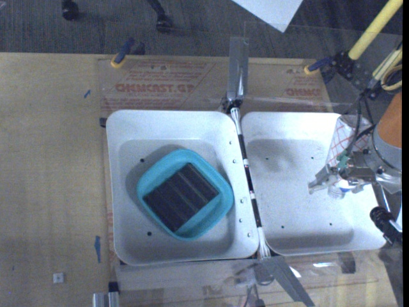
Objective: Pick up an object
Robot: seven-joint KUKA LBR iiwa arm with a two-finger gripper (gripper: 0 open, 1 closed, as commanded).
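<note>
Two shallow white bins sit side by side on the desk (51, 171) — the left bin (121, 139) holds a teal square container (220, 194) lying tilted, with a dark ridged insert (180, 197) inside it. Over at the right bin (287, 229), the arm's fingers (319, 183) hang low near that bin's right side, close to a red-and-white checked item (340, 139) at the rim — whether they are parted or closed, or grip anything, cannot be told.

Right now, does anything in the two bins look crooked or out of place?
The blue container in the left bin sits turned at an angle to the bin's walls, its dark inside facing up. Nothing looks spilled or broken.
</note>
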